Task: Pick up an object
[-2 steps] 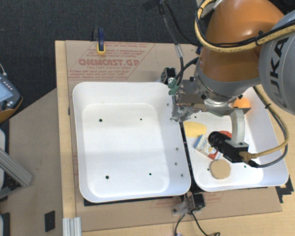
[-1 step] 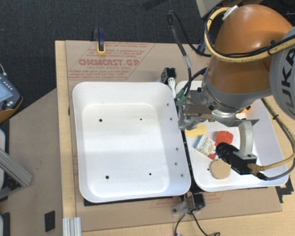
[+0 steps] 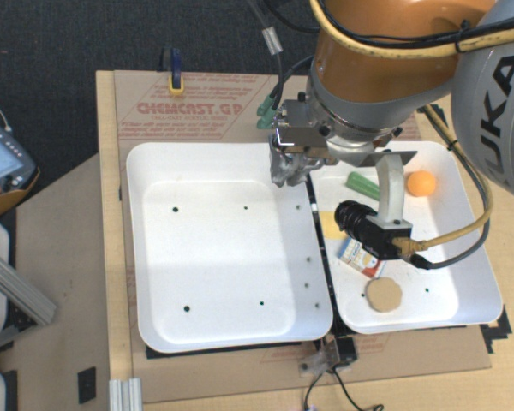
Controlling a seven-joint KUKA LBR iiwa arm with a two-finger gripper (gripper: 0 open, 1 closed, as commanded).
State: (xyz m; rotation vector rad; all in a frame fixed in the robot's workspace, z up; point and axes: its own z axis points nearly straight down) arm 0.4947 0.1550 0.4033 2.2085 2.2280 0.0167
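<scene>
- An orange ball (image 3: pixel 421 184) sits in the right bin (image 3: pixel 475 302), off to the far-right side of my gripper (image 3: pixel 284 171), near the bin's back rim.
- A green stick-like piece (image 3: pixel 361 184) lies tilted just beside the ball, on the side nearer my gripper, partly hidden behind my wrist hardware.
- A small red, white and blue packet (image 3: pixel 361 256) lies flat mid-bin, forward and right of my gripper, partly hidden under the black part of my arm.
- A round tan disc (image 3: pixel 383 295) lies flat just in front of the packet, the piece farthest from my gripper.
</scene>
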